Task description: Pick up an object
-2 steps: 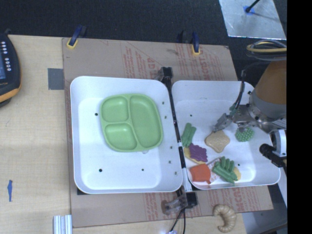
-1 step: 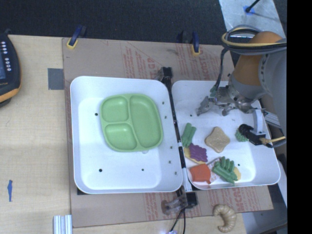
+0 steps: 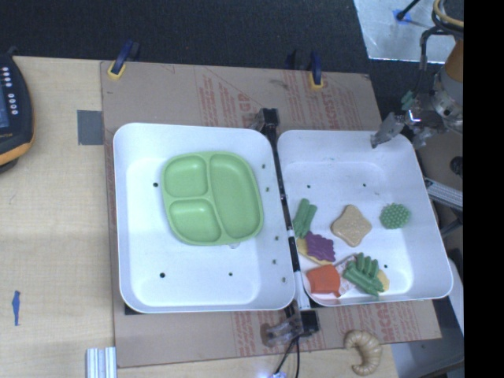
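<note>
Toy foods — a green broccoli, a toast slice, purple grapes — lie in the right bin. Gripper hovers at its far rim; I cannot tell its state.

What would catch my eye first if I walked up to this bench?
Probably the pale green divided plate, alone in the left bin. Next, the toy food crowded into the right bin: a slice of toast, purple grapes and a green ball. A croissant lies outside on the cardboard.
</note>
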Robot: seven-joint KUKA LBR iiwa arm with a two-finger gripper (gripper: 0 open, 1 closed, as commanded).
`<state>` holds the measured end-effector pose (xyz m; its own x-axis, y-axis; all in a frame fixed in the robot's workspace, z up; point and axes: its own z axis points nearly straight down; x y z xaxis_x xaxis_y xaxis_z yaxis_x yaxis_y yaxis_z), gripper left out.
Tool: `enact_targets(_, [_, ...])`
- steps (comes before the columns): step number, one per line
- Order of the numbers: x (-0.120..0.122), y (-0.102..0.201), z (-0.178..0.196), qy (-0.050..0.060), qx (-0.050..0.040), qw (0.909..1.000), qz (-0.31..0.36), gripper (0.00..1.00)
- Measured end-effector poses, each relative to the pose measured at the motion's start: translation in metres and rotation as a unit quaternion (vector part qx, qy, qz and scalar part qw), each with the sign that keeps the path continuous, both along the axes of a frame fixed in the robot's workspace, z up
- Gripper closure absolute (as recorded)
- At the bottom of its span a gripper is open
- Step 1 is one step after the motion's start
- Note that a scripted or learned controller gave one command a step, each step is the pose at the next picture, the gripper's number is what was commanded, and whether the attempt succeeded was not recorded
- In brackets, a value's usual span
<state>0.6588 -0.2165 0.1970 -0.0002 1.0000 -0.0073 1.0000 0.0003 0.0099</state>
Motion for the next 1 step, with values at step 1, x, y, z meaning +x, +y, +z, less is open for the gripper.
enact_targets(1, [-0.0814,0.0050,-0.1080,0.008,0.0053,1.0000,-0.001,0.00])
